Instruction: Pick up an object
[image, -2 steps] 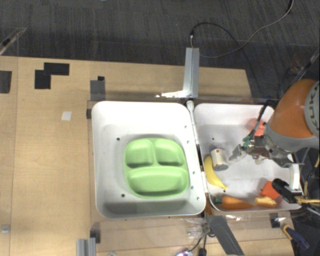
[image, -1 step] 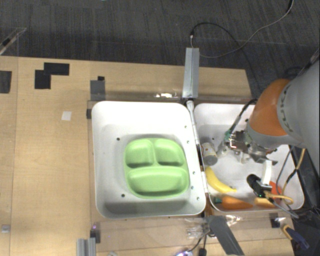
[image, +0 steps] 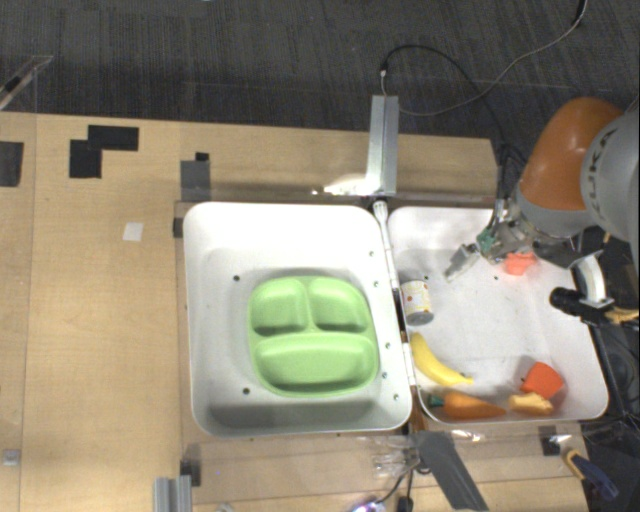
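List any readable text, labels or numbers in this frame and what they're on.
No text reads clearly in this frame.
Small can at the right bin's left wall: has a label, too small and blurred to read.
Black patches on the bench: plain shapes, no characters.
Green divided tray, banana, carrot: no markings seen.

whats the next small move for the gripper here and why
Probably a short descent onto the salmon-pink object: the gripper sits at its left edge in the right bin, and nothing shows between its fingers yet.
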